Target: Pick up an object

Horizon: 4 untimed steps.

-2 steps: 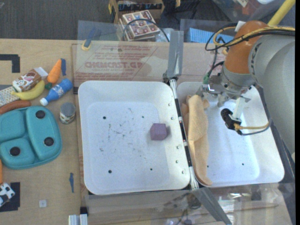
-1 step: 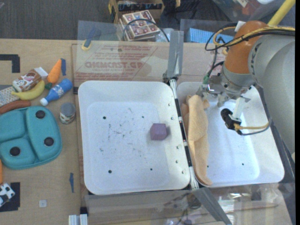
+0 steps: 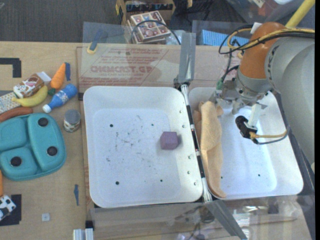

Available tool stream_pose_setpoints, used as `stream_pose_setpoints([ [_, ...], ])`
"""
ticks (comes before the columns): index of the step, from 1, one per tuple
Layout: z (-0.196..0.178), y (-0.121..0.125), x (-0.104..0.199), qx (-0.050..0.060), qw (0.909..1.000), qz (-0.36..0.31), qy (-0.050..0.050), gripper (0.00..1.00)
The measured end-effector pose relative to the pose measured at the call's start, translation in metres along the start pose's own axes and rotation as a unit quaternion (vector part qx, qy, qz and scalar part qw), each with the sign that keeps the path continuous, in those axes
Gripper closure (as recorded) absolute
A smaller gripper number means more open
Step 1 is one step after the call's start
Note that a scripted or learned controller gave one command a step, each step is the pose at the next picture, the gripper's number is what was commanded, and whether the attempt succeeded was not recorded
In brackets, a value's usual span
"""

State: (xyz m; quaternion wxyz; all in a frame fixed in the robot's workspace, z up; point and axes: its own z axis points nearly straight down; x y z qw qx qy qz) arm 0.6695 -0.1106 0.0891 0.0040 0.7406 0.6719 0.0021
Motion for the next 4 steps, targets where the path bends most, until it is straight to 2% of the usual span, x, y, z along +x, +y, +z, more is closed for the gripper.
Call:
stream_pose_setpoints([
  [2, 0.0, 0.0, 0.0, 0.0, 1.0, 0.0, 0.0, 0.0],
  [3, -0.011, 0.001, 0.001, -0.002, 1.0, -0.001, 0.0, 1.0],
  [4, -0.079, -0.004, -0.015, 0.002, 0.9897, -0.143, 0.001, 1.0],
])
